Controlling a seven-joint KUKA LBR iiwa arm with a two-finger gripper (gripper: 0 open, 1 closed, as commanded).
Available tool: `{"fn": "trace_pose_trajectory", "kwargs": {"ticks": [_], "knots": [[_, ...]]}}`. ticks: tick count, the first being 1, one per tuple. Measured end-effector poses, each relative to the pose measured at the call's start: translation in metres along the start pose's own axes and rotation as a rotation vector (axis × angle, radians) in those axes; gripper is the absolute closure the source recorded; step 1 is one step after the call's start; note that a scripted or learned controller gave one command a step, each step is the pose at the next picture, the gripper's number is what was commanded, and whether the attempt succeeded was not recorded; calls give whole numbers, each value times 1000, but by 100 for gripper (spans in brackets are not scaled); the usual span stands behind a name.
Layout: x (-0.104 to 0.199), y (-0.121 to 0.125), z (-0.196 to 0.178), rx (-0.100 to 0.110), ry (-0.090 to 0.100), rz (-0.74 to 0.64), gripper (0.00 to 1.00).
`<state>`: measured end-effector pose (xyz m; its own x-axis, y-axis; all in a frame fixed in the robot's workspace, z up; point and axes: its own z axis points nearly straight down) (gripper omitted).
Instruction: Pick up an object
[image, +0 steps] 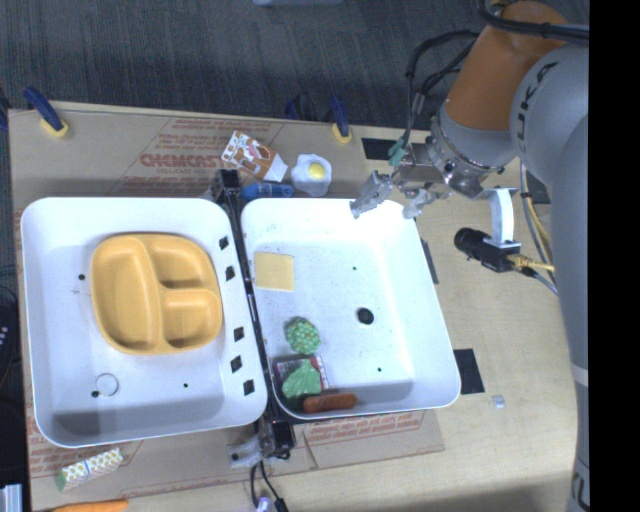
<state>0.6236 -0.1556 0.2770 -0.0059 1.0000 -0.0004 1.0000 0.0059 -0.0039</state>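
Lying flat in the right bin (430, 330), upper-left part of its floor: yellow square block (275, 271), edges roughly parallel to the bin walls, no marked long axis. Below it toward the frame's bottom: green knobbly ball (302, 335), green packet (302, 380), brown sausage-shaped piece (330, 402). Tool (397, 201): over the bin's upper-right corner, up and right of the block, well apart; fingers spread, released, nothing between them. Arm (520, 90): entering from upper right, wrist bent down-left. Left bin (40, 300): yellow divided tray (157, 292).

bench (500, 330) — two bins (40, 300), cardboard (170, 150)
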Motion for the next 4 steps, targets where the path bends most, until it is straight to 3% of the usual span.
{"fn": "trace_pose_trajectory", "kwargs": {"ticks": [1,2,3,4], "knots": [[12,-40,183,2,2,242,0],[-41,7,185,-1,1,170,0],[34,-59,186,2,2,123,0],[64,-124,187,2,2,177,0]]}}
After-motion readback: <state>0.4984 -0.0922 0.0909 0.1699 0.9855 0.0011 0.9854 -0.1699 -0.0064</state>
